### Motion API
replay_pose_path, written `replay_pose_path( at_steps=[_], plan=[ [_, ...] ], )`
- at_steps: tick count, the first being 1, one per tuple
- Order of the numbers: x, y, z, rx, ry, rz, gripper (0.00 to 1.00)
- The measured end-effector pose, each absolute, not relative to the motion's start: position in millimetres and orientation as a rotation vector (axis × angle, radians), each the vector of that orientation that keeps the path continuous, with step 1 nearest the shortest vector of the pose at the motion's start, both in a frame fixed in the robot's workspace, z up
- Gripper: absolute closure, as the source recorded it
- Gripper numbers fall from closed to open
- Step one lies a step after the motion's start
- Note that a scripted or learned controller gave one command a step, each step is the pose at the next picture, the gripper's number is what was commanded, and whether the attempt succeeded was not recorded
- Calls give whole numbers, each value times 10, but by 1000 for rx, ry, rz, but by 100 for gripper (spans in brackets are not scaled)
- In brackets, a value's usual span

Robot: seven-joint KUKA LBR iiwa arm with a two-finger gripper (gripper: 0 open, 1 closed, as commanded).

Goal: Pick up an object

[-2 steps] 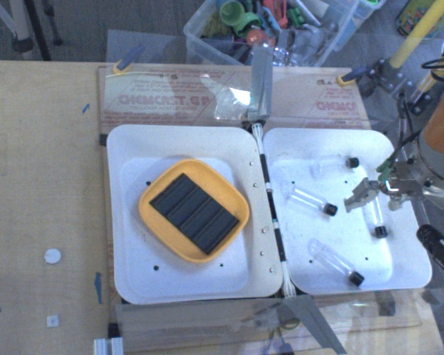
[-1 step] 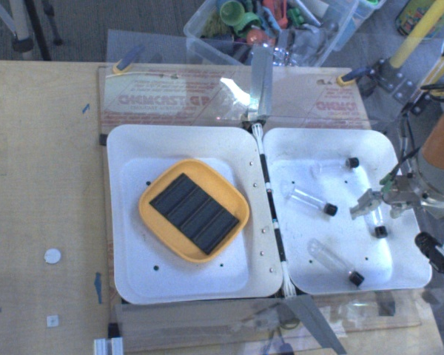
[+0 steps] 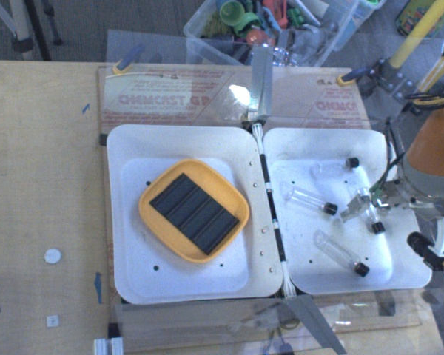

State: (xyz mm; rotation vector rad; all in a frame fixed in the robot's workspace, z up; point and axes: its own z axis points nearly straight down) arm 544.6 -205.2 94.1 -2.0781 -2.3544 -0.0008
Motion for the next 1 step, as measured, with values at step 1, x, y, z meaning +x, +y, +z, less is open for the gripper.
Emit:
replay_pose_path(
  at_steps=[1],
  plan=[
    [5571, -1948, 876, -2061, -2379, -3, 0]
  ],
)
